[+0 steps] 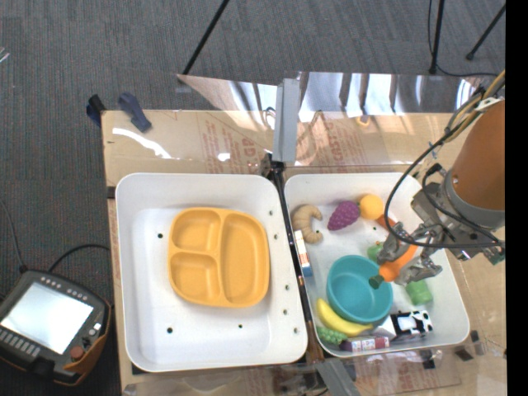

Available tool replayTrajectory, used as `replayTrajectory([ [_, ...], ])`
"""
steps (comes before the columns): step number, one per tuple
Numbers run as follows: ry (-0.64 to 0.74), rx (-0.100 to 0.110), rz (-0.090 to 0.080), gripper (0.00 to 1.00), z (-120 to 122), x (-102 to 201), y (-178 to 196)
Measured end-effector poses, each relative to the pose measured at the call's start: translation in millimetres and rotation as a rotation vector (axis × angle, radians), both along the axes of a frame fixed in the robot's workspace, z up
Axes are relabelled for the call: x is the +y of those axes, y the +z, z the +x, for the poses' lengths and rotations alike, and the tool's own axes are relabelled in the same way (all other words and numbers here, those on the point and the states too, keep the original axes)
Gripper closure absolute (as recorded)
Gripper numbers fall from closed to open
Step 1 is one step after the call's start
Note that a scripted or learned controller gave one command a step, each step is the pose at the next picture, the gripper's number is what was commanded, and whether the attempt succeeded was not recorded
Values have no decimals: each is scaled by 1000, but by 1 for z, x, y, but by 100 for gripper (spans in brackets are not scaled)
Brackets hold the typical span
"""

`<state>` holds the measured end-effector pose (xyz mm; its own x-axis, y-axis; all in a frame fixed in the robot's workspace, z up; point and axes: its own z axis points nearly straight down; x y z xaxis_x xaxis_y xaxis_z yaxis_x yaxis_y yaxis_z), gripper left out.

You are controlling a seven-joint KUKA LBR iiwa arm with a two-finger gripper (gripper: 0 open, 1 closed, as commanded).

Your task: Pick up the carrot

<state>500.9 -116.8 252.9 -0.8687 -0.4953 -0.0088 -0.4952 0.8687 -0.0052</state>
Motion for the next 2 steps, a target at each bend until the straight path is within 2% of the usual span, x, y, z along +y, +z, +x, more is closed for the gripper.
replayTrajectory([
  [1, -83, 17, 5, 100, -18, 1, -79],
  [2, -82, 12, 5, 100, -16, 2, -68],
])
